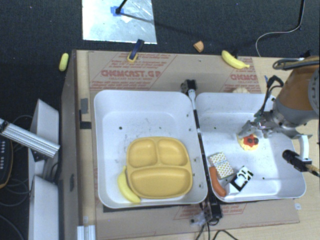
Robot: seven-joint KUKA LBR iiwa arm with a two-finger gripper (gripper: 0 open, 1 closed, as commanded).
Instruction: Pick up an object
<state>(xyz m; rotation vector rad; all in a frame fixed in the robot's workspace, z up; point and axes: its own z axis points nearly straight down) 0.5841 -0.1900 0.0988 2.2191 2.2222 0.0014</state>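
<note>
Orange-yellow toy [249, 142] sits on the right bin [280, 184] floor, mid-bin toward the far side. Gripper [255, 128] is just above and beside it, touching or nearly so; can't tell whether the fingers are wide or closed on anything, too blurred. My read: approach done; grasp and lift not confirmed, nothing visibly held.

Counts:
- bins: two, left bin [107, 134] and right
- yellow divided tray [159, 167]: one, left bin
- bananas: two, one [127, 188] against the tray's near-left edge, one [233, 59] on the bench past the right bin
- right bin, near-left corner: checkered block [220, 164], orange-red stick [216, 181], black-white piece [241, 178], one each
</note>
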